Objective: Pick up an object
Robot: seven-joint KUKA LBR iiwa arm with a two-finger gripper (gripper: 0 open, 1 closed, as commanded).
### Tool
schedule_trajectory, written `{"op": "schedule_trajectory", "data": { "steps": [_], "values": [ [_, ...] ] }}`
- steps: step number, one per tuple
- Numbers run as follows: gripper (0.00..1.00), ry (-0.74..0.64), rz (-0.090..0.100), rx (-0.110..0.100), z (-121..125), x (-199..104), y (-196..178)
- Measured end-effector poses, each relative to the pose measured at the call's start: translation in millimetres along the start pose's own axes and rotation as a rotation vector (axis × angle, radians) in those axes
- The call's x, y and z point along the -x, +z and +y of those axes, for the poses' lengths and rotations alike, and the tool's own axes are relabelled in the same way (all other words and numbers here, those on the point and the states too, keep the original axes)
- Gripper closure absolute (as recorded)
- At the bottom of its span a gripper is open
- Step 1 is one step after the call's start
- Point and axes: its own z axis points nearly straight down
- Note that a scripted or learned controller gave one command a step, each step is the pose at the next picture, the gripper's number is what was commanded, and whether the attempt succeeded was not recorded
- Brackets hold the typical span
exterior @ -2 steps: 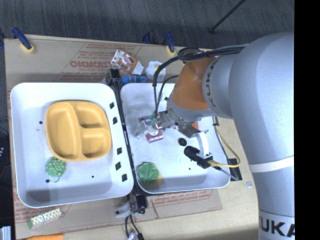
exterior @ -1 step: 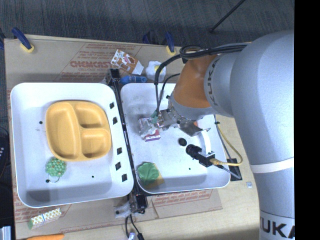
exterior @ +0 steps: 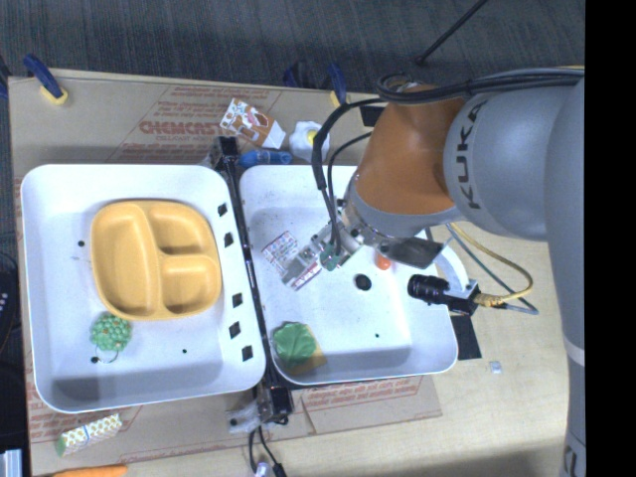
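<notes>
Inspector: Objects noted by size. Left bin (exterior: 40,266) holds a yellow divided tray (exterior: 154,258), upper centre, and a green knobbly ball (exterior: 110,332) just below the tray's lower left corner.

Clerk: And the right bin (exterior: 427,351)?

Inspector: The arm (exterior: 467,157) reaches over it from the right. The gripper (exterior: 323,256) sits low over the bin's middle, at a clear packet with red print (exterior: 288,256). Fingers cannot be judged; nothing confirms a grasp.

Clerk: Other contents?

Inspector: A green leafy item (exterior: 294,343) at the near left corner, a small black disc (exterior: 363,283) right of the packet, and an orange piece (exterior: 383,262) just above that disc.
</notes>
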Motion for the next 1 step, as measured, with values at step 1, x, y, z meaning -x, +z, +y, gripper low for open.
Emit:
{"op": "schedule_trajectory", "data": {
  "steps": [1],
  "values": [
    [0.0, 0.0, 0.0, 0.0, 0.0, 0.0, 0.1]
  ]
}}
